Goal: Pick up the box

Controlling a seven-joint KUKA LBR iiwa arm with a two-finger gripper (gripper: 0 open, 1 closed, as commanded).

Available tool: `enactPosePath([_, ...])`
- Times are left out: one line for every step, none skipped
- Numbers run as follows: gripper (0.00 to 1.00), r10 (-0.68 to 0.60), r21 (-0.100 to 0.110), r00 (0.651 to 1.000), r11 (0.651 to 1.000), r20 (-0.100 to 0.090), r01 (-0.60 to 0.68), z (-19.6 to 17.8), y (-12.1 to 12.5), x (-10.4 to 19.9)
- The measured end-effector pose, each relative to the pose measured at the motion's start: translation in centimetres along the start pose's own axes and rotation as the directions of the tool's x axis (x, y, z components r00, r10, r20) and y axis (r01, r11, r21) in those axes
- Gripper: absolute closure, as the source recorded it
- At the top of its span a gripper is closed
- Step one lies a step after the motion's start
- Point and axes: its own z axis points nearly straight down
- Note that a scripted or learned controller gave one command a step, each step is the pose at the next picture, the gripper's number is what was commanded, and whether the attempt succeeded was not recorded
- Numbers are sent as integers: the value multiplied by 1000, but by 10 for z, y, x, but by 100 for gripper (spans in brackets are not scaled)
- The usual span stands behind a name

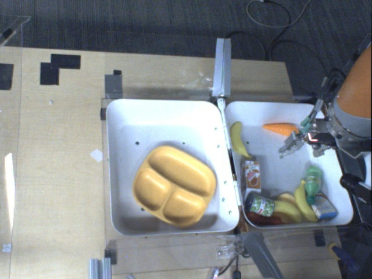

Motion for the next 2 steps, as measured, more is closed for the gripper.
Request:
enactPosePath([0,152,-2,988,988,1,-152,-24,-13,-32])
enactPosePath([0,174,2,985,985,0,-174,73,1,25])
